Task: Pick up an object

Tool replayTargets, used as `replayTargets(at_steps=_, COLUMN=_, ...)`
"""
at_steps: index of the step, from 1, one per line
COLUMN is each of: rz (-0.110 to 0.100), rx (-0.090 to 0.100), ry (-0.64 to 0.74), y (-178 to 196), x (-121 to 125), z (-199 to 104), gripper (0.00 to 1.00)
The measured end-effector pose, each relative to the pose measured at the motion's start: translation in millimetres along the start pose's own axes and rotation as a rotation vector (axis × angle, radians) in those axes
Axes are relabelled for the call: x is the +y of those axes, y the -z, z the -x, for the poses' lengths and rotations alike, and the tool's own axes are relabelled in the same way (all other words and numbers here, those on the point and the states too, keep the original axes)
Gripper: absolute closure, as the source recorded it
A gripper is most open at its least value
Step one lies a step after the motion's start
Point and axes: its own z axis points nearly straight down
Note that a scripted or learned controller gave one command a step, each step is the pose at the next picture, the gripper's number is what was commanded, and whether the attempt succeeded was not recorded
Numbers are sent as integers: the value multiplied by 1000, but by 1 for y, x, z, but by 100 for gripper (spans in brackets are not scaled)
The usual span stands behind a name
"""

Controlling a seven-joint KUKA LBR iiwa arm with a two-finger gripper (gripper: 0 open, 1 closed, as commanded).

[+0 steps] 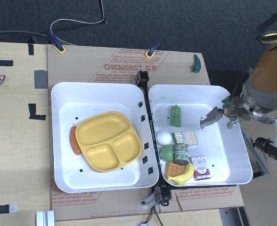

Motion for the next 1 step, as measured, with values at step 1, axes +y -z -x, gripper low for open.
replayTargets(at_steps=1, rz=-3, rx=1, ry=0, y=-112, x=40, z=-14, gripper=0)
